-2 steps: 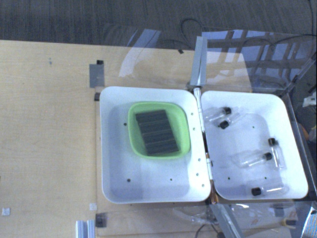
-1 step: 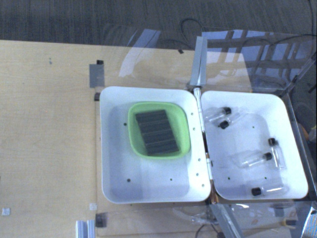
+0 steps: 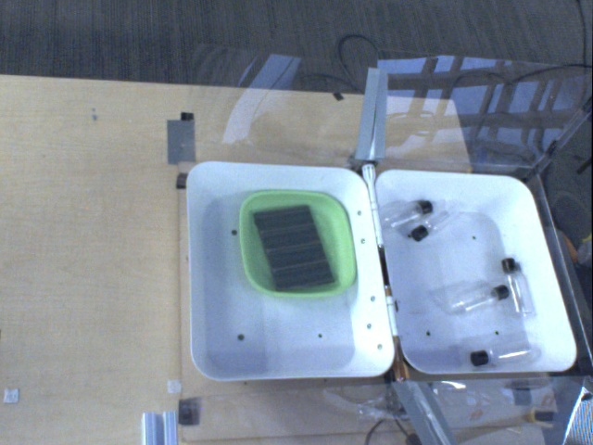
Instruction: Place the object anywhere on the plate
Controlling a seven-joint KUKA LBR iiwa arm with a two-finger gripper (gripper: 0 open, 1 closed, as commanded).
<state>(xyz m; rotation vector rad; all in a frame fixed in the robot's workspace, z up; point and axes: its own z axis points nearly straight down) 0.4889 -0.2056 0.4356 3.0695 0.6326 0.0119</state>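
How the jaws stand I cannot tell from here, so I start with what they would go for. The right bin [image 3: 445, 260], at the right of the frame, holds a scatter of small clear vials with black caps. Two lie close together in its upper left corner [image 3: 409, 215]. Another pair is at its middle right, one lying across [image 3: 474, 297] and one pointing up the frame [image 3: 514, 286]. A last one lies along the lower edge [image 3: 502, 354]. They lie on their sides at odd angles and mostly apart, which looks to me like loose stock tipped in for picking rather than anything arranged.

The green plate [image 3: 345, 248] sits in the upper half of the left bin [image 3: 278, 346], near the wall the two bins share. That seems sensible, since a carry from the right has little way to go. A dark ridged slab [image 3: 293, 247] already lies flat on the plate, slightly turned and well within the rim.

If that slab is the task's object, the placing looks done. If one of the vials is meant, none has reached the plate yet. A vial could well roll on the ribs.

The pale wooden worktop [image 3: 83, 248] spreads out to the left of the frame.
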